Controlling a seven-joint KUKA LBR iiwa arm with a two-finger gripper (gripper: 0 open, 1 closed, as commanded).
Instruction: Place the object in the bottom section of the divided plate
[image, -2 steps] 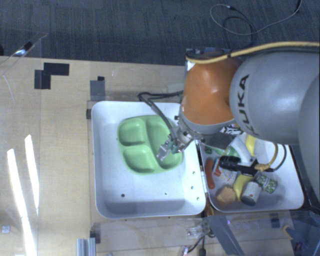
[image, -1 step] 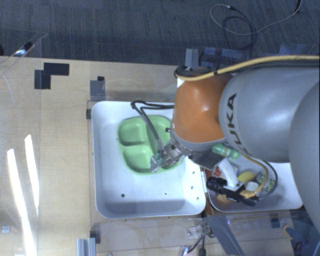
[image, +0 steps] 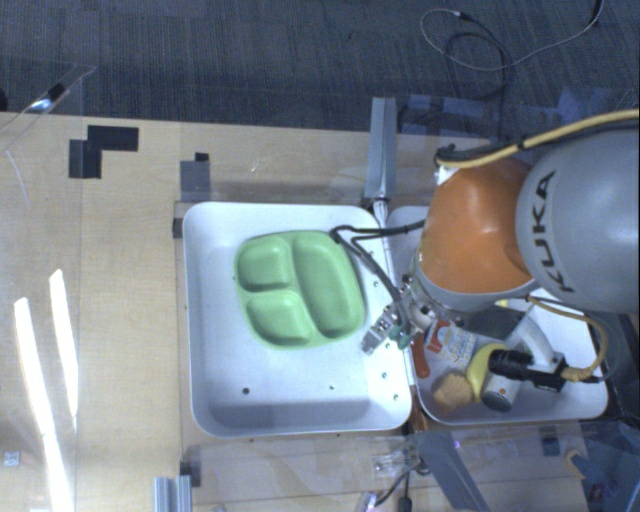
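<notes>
A green divided plate (image: 298, 287) lies in the left white bin (image: 290, 405), toward its upper middle, with three sections and nothing in them. My gripper (image: 383, 331) hangs over the wall between the two bins, just right of the plate's lower right rim. No object shows at its tip. In the right bin (image: 590, 405), a brown roundish object (image: 452, 390), a yellow object (image: 487, 360) and a white packet with red print (image: 449, 346) lie close together, partly hidden under the wrist.
The grey arm with its orange band (image: 480, 235) covers most of the right bin. Bare white floor of the left bin lies below and left of the plate. The wooden bench (image: 90, 300) spreads to the left.
</notes>
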